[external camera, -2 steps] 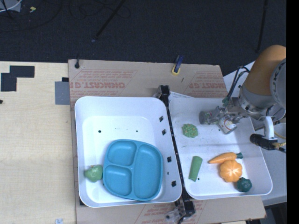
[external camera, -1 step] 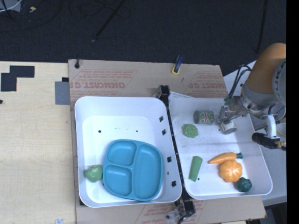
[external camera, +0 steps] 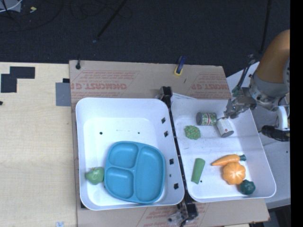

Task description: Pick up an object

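Camera view: claw (external camera: 235, 107), grip state unclear, hovers at right bin's (external camera: 265, 148) far rim beside the silver can (external camera: 224, 127).

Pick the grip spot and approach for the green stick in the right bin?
Grip the green stick across its narrow middle, coming straight down. It lies flat, long axis nearly up-down in view, with bare floor on both long sides; the carrot sits apart to its right.

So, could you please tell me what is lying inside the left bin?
The left bin holds a blue divided plate and a small green object touching the plate's left edge. Whatever lies beneath the plate is covered.
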{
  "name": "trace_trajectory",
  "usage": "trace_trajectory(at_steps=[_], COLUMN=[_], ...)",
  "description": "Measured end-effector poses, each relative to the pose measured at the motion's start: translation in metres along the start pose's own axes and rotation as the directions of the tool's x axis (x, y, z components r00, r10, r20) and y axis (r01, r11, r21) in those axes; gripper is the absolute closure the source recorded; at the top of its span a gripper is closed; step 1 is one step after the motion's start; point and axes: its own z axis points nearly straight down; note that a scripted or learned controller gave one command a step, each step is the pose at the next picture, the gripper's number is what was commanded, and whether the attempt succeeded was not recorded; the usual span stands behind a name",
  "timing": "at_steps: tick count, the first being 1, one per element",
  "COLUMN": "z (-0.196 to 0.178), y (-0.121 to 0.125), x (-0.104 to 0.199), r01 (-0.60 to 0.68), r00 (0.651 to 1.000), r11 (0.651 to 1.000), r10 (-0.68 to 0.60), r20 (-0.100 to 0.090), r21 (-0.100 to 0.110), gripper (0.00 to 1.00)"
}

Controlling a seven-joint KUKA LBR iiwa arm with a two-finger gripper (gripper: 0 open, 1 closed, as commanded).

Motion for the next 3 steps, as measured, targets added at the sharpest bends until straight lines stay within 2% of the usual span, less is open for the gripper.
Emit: trace_trajectory(at_steps=[1, 2, 3], z=[-0.054, -0.049, -0.06], y=[0.001, -0.037, -0.062], x=[-0.001, 0.045, 0.091], r01=[0.001, 0.002, 0.003], r00=[1.0, 1.0, 1.0], r11=[1.0, 1.0, 1.0], r10=[-0.001, -0.002, -0.003], r20=[0.001, -0.002, -0.003], r21=[-0.002, 0.008, 0.006], gripper=[1.0, 1.0, 1.0])
